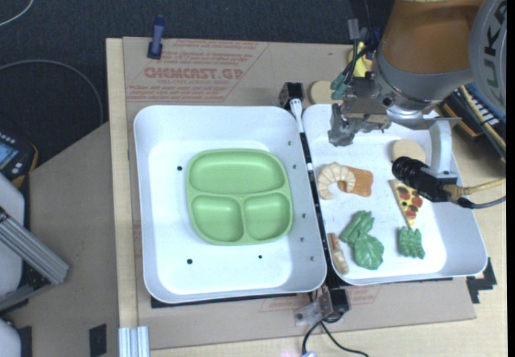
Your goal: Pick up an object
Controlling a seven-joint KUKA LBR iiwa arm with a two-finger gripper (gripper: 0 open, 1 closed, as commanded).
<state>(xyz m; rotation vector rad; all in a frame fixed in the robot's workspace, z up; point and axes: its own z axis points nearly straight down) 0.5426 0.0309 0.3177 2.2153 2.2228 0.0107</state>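
We found the gripper [341, 132] hanging in the upper part of the right bin [465, 255], right of frame centre; whether its jaws stood apart or together we could not tell. The nearest object, a shrimp toy [335, 179], lay just below it toward the frame's bottom, long axis running roughly left to right, untouched.

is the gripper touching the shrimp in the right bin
Apart. The camera view shows the gripper hovering near the bin's top left, with bare white floor between it and the shrimp lower down.
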